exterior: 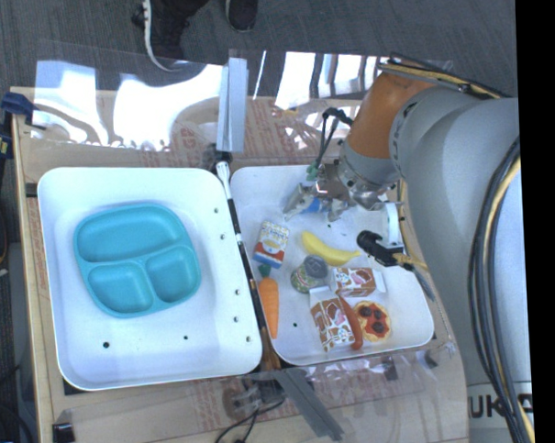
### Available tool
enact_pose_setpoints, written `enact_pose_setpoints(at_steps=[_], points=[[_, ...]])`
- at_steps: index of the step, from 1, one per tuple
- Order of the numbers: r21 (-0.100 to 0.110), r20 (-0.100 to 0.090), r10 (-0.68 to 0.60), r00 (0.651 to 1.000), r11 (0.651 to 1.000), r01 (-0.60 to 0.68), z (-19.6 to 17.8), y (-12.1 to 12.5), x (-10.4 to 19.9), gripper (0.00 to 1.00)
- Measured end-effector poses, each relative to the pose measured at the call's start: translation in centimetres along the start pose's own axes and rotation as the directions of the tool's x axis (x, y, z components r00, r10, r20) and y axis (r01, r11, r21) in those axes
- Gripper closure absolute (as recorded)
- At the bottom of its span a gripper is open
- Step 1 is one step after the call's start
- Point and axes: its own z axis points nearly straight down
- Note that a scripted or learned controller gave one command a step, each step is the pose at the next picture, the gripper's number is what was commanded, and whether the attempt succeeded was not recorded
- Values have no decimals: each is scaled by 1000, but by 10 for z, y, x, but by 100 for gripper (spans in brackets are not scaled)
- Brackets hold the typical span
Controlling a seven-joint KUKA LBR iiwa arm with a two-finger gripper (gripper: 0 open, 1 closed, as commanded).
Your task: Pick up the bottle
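Pincer (315,196) above the right bin (258,194); we cannot tell how far it is open, and we see nothing held in it. We take the small green, grey-topped item as the bottle (309,275): it sits apart from the pincer, just past the banana (330,249), near the carrot (269,306). We advise descending straight over it, clear of the banana. Its grey top faces upward, so its long axis seems near upright, though we cannot be sure.
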Motion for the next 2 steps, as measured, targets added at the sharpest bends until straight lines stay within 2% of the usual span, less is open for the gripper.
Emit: enact_pose_setpoints(at_steps=[1,2], points=[[4,-1,-5,1000,1000,5,-9,0,2,100],[3,-1,-6,1000,1000,6,-9,0,2,0]])
